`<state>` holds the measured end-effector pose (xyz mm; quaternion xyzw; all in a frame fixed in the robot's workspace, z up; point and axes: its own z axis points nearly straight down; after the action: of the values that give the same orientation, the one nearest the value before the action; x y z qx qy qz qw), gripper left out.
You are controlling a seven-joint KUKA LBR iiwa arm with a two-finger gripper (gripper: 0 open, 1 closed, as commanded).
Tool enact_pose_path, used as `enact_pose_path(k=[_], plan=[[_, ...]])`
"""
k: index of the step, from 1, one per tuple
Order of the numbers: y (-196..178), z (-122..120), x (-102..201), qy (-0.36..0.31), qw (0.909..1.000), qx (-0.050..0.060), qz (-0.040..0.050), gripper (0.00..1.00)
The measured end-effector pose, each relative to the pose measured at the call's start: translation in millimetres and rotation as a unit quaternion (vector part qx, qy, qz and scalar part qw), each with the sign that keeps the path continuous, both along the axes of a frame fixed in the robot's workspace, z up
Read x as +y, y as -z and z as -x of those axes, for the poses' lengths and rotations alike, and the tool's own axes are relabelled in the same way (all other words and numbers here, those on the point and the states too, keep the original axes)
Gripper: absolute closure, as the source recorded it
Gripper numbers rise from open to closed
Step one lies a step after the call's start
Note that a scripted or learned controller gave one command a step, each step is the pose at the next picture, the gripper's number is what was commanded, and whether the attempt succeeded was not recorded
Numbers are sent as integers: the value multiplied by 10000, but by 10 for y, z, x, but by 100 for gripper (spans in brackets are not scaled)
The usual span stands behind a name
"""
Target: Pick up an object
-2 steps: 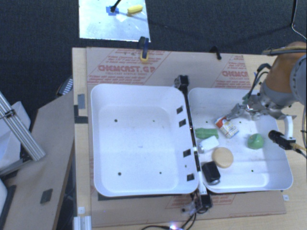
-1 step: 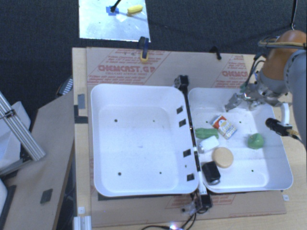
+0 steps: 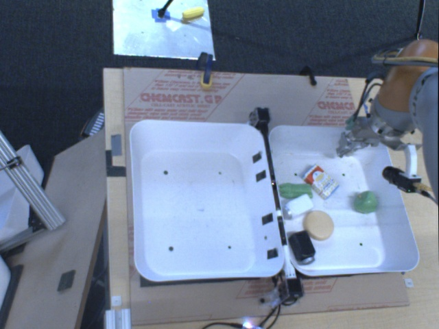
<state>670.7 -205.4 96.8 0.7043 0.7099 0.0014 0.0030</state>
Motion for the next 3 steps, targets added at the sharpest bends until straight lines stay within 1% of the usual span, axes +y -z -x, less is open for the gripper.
enact_pose_path(k=[1,2,3], plan=[[-2411,892,-30,41,10000,-65,24,100],[-4434,390,0,3,10000,-78,29,100],[-4385,8,55,5,10000,9,-1,100]])
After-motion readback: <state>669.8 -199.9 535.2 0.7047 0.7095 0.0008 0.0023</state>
